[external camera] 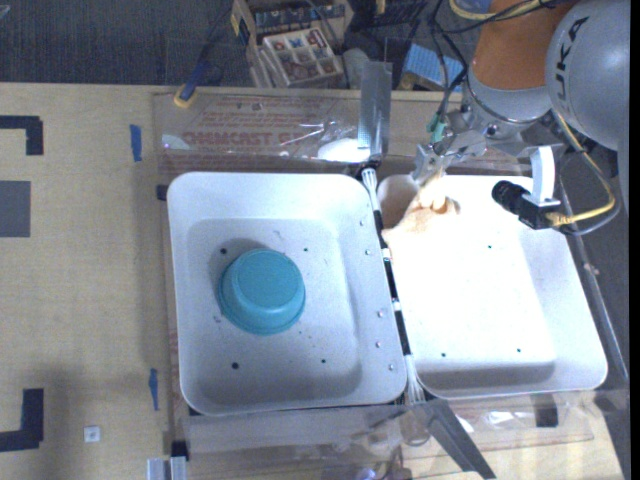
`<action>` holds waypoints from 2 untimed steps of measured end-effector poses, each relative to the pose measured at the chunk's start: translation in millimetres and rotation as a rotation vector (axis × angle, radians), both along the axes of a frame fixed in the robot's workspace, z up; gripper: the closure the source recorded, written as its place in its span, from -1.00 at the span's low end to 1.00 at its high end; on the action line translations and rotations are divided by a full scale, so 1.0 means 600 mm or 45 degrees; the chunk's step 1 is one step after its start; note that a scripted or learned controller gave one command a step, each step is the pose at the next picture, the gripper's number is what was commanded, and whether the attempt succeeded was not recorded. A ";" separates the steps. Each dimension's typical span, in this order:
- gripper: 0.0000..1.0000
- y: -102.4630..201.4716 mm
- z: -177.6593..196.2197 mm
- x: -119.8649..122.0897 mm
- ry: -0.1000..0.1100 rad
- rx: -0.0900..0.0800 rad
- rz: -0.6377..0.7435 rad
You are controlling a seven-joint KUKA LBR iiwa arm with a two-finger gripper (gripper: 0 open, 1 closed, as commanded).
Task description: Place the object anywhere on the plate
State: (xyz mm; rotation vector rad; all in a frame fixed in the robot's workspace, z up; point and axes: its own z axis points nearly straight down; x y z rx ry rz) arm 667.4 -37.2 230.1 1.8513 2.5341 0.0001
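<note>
A round blue plate (262, 290) lies in the left white bin (200, 208), a little left of its middle. A small beige and orange object (425, 211) rests in the far left corner of the right white bin (560, 358), against the divider between the bins. My gripper (432, 164) hangs just above and slightly behind this object, at the right bin's far rim. Glare on the bin floor washes out the object's outline, and nothing shows whether the gripper touches it.
The grey arm with its orange band (520, 28) comes in from the upper right. A black cable fitting (520, 204) juts over the right bin's far right. A clear plastic bag (270, 136) and a metal post (375, 108) stand behind the bins.
</note>
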 end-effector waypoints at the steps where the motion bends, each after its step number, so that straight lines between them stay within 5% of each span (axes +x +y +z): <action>1: 1.00 0.003 -0.008 0.001 0.002 0.001 0.005; 2: 1.00 0.087 -0.004 -0.033 0.003 0.001 0.515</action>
